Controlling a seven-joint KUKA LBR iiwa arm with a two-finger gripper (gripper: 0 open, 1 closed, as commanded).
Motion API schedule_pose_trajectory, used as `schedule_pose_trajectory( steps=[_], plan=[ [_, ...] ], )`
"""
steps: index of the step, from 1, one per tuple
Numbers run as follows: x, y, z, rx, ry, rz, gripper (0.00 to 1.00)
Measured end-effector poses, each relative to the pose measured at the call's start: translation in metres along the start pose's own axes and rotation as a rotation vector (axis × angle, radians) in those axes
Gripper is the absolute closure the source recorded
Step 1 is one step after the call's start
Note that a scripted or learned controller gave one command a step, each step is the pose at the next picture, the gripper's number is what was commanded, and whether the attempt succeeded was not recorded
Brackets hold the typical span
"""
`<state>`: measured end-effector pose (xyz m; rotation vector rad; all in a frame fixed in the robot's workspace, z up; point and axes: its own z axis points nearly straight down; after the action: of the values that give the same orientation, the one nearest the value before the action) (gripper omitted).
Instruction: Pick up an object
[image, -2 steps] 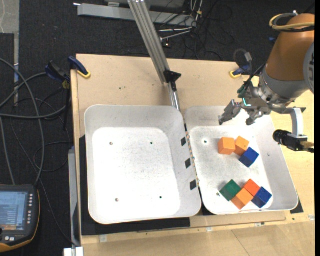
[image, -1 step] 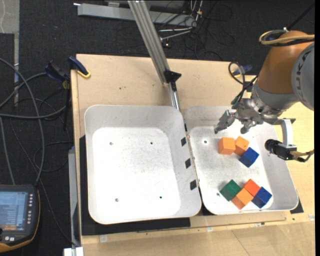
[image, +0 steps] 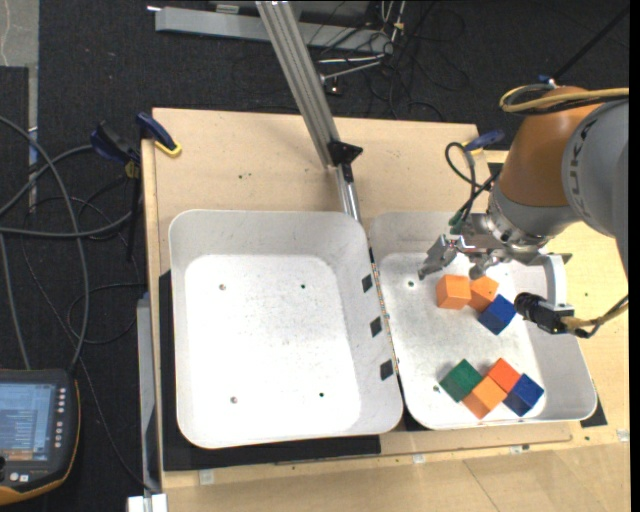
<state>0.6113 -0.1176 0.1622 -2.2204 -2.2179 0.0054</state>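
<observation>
Gripper (image: 458, 257) sits over the upper part of the right bin (image: 410, 330), jaws spread wide, nothing between them. One finger (image: 436, 260) splays toward the bin's middle, the other (image: 478, 264) points down at the blocks. Just below the fingertips: an orange cube (image: 453, 291), a second orange cube (image: 484, 289) touching it on its right, and a blue cube (image: 498, 314) against that one. Can't tell if a fingertip touches the orange cubes; very close at least. Second cluster near the bin's front edge: green cube (image: 461, 380), two orange blocks (image: 494, 388), blue block (image: 523, 394), all bunched together. Left bin (image: 190, 300) alongside, walls touching
</observation>
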Motion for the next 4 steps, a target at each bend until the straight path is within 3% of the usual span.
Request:
schedule_pose_trajectory(
  steps=[1,2,4],
  plan=[
    [0.004,0.009,0.038,-0.020,-0.004,-0.001,0.00],
    [0.004,0.010,0.029,-0.022,-0.005,-0.001,1.00],
    [0.002,0.006,-0.076,-0.011,-0.001,-0.003,1.00]
  ],
)
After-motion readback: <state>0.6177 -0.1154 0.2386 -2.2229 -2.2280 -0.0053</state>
